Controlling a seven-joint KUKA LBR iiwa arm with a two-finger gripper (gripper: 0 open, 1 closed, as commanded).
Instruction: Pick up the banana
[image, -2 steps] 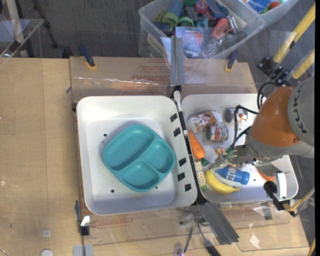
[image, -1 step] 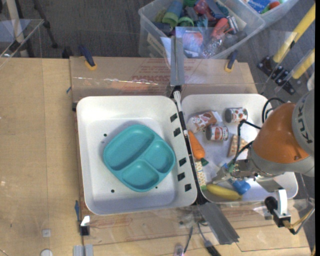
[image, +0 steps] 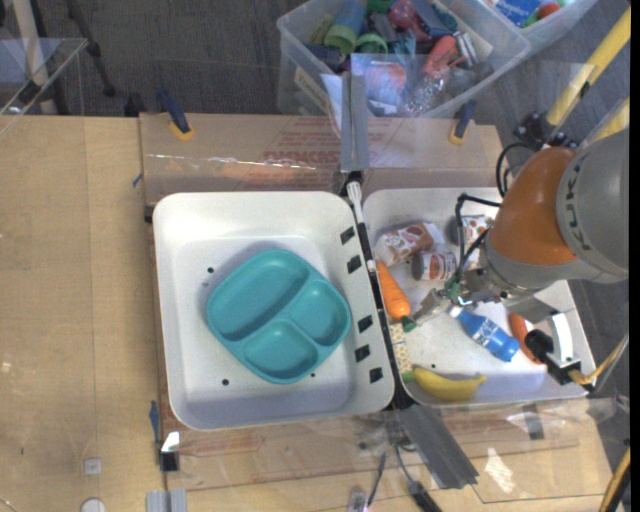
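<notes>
Banana waiting, gripper off to its far side

Teal plate (image: 278, 315) in the left bin; the banana (image: 447, 383) lies in the right bin's near-left corner, long axis left–right — gripper (image: 447, 296) hovers farther back, finger state unclear.

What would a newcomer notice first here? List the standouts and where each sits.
The teal divided plate lies alone in the left bin. From the right, the grey arm with its orange band hangs over the cluttered right bin, its gripper low near the carrot. The banana lies at that bin's near edge, apart from the gripper.
</notes>
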